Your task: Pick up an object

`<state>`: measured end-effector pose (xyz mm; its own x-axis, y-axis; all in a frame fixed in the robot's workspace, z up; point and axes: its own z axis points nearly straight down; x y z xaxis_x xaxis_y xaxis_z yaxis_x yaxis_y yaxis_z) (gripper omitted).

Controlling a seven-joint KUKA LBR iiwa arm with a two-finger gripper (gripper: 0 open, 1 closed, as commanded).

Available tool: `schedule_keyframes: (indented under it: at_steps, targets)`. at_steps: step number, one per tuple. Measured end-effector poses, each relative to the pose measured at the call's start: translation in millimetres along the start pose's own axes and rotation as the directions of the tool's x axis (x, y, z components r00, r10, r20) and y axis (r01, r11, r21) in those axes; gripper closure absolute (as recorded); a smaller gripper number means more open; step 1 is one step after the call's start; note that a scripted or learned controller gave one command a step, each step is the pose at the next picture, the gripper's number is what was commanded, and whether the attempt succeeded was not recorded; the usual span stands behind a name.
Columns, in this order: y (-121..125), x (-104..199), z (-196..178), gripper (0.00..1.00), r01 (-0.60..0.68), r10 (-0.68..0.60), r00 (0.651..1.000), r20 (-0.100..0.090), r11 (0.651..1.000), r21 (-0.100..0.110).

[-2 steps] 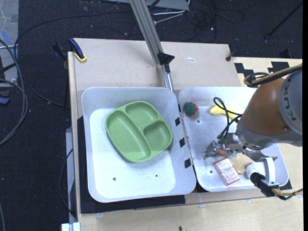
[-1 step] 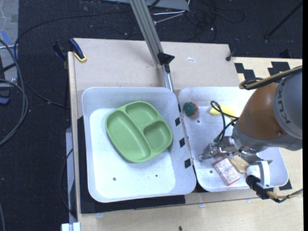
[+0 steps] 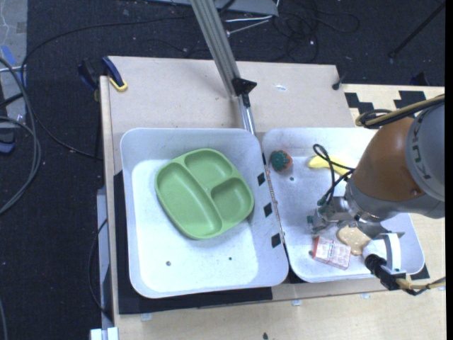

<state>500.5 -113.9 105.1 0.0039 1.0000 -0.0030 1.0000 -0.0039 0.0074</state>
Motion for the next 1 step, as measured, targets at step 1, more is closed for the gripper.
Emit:
schedule_keyframes:
  at_steps: [1]
  targets:
    - [5.5, -6.4, -45.0, 1.00, 0.005, -0.005, 1.000, -0.002, 1.000, 0.003]
